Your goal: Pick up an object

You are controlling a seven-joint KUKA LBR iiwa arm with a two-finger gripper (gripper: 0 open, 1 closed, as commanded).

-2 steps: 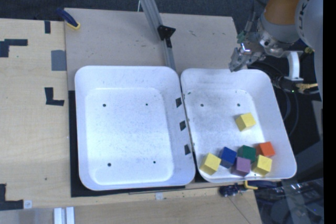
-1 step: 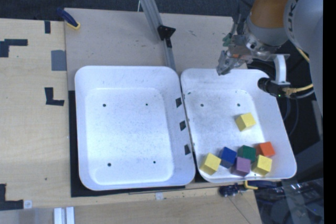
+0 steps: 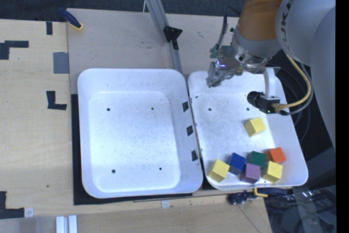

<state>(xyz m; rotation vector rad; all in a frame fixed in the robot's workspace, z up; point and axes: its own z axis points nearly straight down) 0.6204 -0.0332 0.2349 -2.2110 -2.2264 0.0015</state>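
My gripper [image 3: 216,78] hangs over the far left corner of the right bin [image 3: 218,117], high above its floor, with nothing visible between its fingers. Small blocks lie in that bin. A yellow block [image 3: 254,126] sits alone near the middle right. Along the near edge lie a yellow block [image 3: 219,170], a blue block [image 3: 237,162], a purple block [image 3: 252,172], a green block [image 3: 256,159], an orange block [image 3: 276,155] and another yellow block [image 3: 273,171]. All the blocks are well away from the gripper.
The left bin [image 3: 87,117] stands beside the right one on a dark mat. A slanted metal pole [image 3: 155,3] with a black clamp rises behind the bins. The arm's grey body and cables [image 3: 294,101] occupy the right side.
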